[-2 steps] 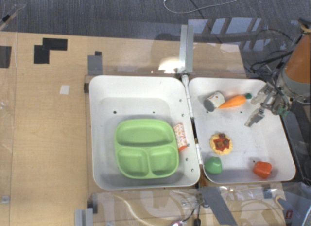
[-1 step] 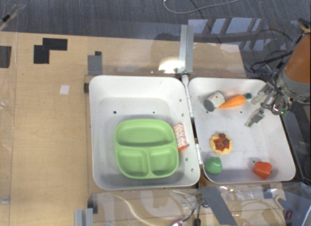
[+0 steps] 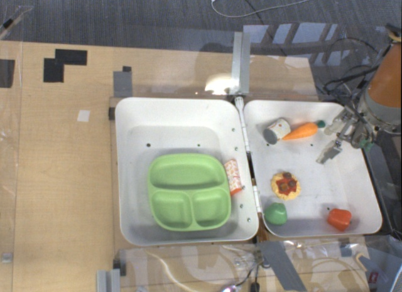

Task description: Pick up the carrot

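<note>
Carrot (image 3: 300,132) lies at twelve o'clock in the right bin (image 3: 361,178), touching a grey cup (image 3: 276,130); the tool (image 3: 336,141), spread wide and empty at three o'clock, might knock both aside.

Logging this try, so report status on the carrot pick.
Pincer over right bin, fingers spread, holding nothing. Carrot lying at bin's far side, untouched. Grey cup against carrot's tip.
</note>
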You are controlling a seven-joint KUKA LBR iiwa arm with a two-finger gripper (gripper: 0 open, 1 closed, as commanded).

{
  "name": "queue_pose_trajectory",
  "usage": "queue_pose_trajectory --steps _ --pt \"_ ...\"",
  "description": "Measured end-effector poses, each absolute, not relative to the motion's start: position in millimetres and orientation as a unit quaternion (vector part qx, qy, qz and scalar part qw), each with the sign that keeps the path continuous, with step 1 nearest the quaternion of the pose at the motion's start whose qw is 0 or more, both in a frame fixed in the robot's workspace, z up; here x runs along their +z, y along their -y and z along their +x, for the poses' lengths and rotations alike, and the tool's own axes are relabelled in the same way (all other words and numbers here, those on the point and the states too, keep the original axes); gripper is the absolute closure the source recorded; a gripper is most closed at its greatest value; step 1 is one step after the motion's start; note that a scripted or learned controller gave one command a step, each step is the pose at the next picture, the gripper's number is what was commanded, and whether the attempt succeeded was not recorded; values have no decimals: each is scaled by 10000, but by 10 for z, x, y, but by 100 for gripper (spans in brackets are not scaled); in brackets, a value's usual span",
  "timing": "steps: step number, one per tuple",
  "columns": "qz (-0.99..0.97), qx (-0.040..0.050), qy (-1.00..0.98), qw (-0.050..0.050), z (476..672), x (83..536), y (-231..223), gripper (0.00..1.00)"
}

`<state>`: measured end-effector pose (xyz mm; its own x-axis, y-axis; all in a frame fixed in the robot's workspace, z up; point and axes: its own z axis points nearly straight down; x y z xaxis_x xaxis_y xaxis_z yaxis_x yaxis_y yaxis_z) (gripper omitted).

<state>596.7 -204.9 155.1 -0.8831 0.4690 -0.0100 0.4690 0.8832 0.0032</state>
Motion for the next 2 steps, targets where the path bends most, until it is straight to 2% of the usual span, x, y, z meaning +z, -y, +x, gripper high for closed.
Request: queue_pose_trajectory --steps 1,2 --pt "2416 8 -9703 108 6000 1686 2038 100" --pt "2419 9 -9703 107 6000 1685 2038 0"
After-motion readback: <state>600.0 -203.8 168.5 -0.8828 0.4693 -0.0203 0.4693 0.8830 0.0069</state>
